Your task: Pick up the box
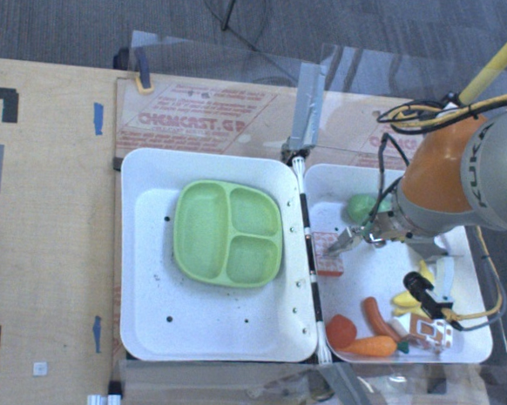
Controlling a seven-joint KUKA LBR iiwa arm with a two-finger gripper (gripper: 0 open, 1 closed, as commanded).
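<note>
The box (326, 252) is small, red and white, and lies flat against the left wall of the right bin (478, 346). My gripper (360, 239) hangs low over that bin just right of the box, under the grey and orange wrist. It is open, and its left fingertip (339, 245) reaches down close to the box's right edge. Nothing sits between the fingers. The wrist hides the bin floor behind the gripper.
A green round toy (359, 206) lies behind the gripper. Toward the front of the right bin are a tomato (340, 330), carrot (370, 345), sausage (377, 314), banana (408, 299) and a small white-orange item (431, 330). The left bin (139, 319) holds a green divided plate (229, 233).
</note>
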